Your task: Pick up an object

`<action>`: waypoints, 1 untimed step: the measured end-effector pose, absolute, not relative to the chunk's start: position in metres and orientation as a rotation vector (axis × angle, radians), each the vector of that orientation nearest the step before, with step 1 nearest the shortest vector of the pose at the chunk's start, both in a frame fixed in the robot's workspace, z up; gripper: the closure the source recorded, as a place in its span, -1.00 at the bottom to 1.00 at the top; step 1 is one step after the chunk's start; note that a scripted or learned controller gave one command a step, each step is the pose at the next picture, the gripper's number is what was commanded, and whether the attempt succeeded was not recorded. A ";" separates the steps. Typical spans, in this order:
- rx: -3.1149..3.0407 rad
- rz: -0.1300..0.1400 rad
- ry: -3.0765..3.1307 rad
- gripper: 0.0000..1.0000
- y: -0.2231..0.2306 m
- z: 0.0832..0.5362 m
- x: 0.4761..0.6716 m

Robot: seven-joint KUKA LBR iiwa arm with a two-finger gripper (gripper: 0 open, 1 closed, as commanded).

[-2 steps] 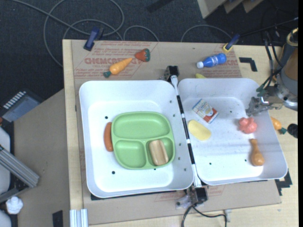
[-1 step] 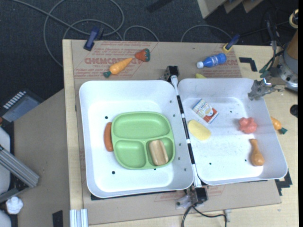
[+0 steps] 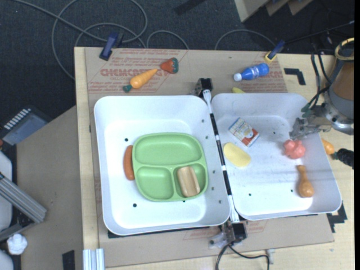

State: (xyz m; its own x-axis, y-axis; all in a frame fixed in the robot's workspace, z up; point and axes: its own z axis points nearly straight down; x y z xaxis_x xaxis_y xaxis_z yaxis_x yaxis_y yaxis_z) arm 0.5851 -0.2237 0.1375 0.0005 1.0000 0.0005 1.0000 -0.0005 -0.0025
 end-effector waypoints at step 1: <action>-2.223 -0.002 -2.225 1.00 -0.215 0.166 0.626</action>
State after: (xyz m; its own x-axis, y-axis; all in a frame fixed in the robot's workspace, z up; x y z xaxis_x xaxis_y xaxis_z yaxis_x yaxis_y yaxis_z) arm 0.6255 -0.2148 0.1664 -0.0012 1.0000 -0.0015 1.0000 0.0012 0.0034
